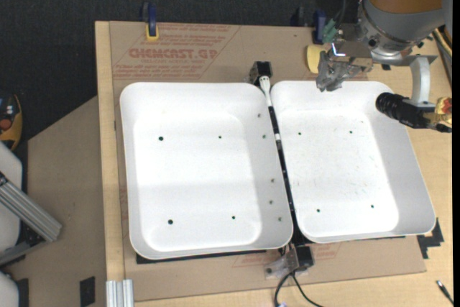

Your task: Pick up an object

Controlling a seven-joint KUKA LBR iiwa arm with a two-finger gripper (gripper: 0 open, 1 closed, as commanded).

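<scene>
A tan board printed with red lettering covers the tabletop (180, 47), set against dark carpet that fills the upper left of the frame. Two shallow white bins sit side by side on it: the left bin (136, 154) and the right bin (402, 176), their inner rims touching along a black strip. A blue-and-yellow clamp (150, 19) grips the board's top edge. The hand (330, 79) hangs at the right bin's upper left rim; whether it is open or closed cannot be told. No object to pick is visible in either bin.
</scene>
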